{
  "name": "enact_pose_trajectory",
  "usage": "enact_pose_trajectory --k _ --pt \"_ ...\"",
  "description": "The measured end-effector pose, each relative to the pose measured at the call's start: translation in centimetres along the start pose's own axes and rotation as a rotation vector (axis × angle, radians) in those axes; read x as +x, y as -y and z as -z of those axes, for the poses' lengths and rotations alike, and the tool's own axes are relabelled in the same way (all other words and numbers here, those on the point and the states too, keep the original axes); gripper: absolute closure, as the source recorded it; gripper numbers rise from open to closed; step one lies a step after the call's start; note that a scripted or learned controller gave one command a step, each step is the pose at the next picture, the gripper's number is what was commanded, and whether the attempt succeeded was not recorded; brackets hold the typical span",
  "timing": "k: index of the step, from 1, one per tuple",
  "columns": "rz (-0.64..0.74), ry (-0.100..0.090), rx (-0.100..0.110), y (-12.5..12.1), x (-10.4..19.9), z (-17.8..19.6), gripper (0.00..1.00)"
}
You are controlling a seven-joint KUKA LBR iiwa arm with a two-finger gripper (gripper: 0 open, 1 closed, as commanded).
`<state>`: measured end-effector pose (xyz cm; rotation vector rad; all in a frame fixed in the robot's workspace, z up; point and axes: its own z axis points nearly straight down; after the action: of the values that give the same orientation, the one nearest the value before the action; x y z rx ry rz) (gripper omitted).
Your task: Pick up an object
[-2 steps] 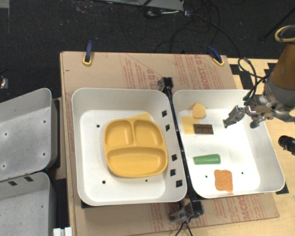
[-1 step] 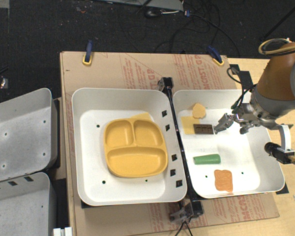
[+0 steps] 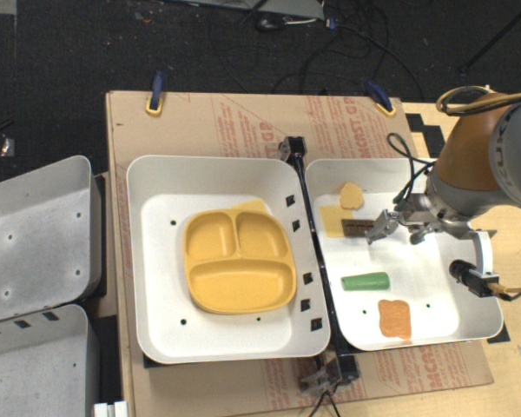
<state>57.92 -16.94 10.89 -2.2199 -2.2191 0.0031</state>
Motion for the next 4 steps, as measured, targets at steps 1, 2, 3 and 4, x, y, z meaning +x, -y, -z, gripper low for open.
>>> enact_pose_trajectory --k 1,2,3,4 --pt "-0.001 0.001 -0.005 -0.1 0.0 1.3 1.0" --pt "0.002 0.002 -0.007 -0.5 -0.3 5.6 1.0" --pt "0.003 0.003 -0.01 -0.4 0.0 12.0 1.0" --pt "0.003 0.002 -0.007 -0.5 0.0 14.5 1.0"
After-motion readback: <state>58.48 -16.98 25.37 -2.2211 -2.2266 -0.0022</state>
